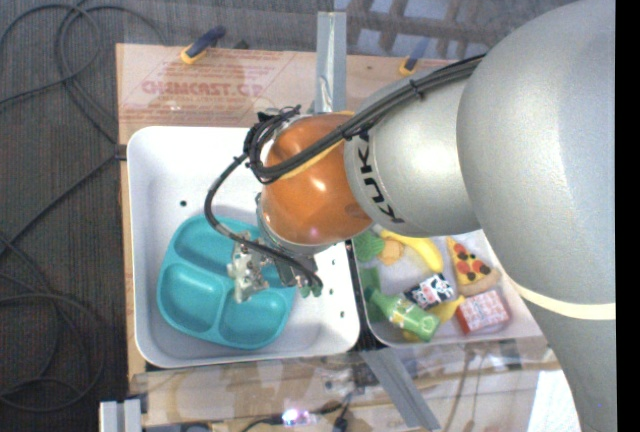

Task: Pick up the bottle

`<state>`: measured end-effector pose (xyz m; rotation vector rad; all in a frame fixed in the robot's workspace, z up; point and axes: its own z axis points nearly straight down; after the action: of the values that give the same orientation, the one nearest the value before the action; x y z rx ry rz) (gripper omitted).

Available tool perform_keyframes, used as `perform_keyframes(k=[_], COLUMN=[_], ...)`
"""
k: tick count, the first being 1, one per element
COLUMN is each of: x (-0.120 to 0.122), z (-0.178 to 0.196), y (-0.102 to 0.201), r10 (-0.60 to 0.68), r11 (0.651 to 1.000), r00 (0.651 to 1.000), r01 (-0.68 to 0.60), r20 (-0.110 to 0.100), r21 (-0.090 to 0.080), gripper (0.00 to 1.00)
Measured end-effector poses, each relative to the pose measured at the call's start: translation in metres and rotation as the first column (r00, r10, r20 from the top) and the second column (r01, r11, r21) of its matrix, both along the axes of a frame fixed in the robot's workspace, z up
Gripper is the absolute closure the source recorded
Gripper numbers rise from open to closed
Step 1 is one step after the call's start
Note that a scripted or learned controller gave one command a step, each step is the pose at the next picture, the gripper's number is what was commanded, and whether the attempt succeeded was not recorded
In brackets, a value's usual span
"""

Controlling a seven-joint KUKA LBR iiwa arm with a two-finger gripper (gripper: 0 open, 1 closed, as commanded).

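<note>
Teal tray (pixel 215 295) is sitting under my gripper (pixel 243 282) in the left bin (pixel 150 170); grip state: cannot tell. Green bottle (pixel 400 313) is lying in the right bin (pixel 372 328), at 3 o'clock. I am judging: reach phase, needing to cross over.

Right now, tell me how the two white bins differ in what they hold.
The left bin holds one large thing, a teal divided tray; the right bin holds several small toys, among them a green bottle, a banana and a pizza slice. The tool hangs over the left bin, above the tray; the arm covers much of the right bin. Both are shallow and white.
</note>
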<state>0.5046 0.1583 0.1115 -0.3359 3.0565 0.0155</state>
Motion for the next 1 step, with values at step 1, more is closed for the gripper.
perform_keyframes(k=[1], x=[-0.0079], z=[0.0897], y=[0.0664], r10=[0.010], r11=[1.000], r00=[0.998], r01=[-0.011], r20=[-0.064], r21=[-0.016], gripper=[1.00])
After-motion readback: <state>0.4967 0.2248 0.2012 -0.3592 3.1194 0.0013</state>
